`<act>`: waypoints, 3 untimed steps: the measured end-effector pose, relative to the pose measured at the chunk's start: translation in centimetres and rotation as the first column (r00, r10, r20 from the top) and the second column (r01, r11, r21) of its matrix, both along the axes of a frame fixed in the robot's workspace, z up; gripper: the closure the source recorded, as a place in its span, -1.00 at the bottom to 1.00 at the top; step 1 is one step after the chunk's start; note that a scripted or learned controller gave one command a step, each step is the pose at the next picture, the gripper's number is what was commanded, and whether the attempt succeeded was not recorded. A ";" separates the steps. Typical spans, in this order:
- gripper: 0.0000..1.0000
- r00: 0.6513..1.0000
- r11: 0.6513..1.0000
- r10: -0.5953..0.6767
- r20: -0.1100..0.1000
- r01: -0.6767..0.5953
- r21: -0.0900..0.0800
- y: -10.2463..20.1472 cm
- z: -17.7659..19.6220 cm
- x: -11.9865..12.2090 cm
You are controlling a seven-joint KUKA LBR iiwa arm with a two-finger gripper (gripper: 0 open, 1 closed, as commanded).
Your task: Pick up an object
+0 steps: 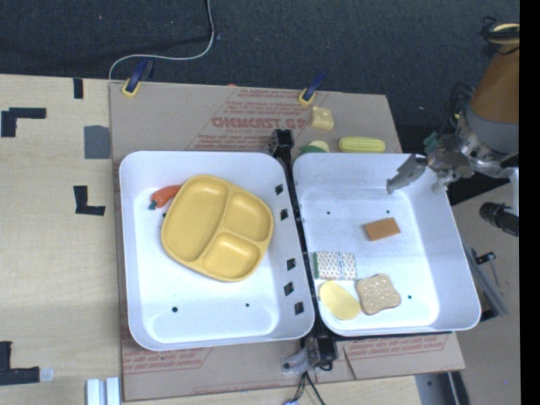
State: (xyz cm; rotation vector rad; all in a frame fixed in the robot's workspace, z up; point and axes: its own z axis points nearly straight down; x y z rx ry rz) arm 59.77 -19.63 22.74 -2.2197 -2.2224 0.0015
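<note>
End effector [419, 169] over right bin [447, 251] upper edge, holding nothing.

Two white bins [135, 251] on a cardboard sheet [202, 121], clamps [135, 78] at its far edge, a white cable [207, 24] beyond.

I read the right bin [422, 251] as open across its upper half and centre-left floor; the orange-brown block [382, 229] sits alone there, approachable from all sides. Along the near edge, the patterned packet [336, 266], yellow disc [339, 300] and toast slice [377, 293] crowd together, touching or nearly so, leaving little finger clearance between them. In the left bin [135, 251], the yellow divided plate [218, 227] blocks the middle; the strip toward the near wall is free. The gripper [415, 172] hangs over the right bin's far right corner.
</note>
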 end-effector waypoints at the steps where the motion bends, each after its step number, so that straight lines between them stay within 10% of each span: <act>1: -1.00 1.000 1.000 0.000 -0.011 0.000 0.003 1.0 -14.0 -0.8; 2: 1.00 1.000 1.000 0.001 -0.001 -0.001 0.001 0.9 -12.3 -0.5; 3: 1.00 1.000 1.000 0.009 0.010 -0.009 0.002 9.5 -4.4 2.8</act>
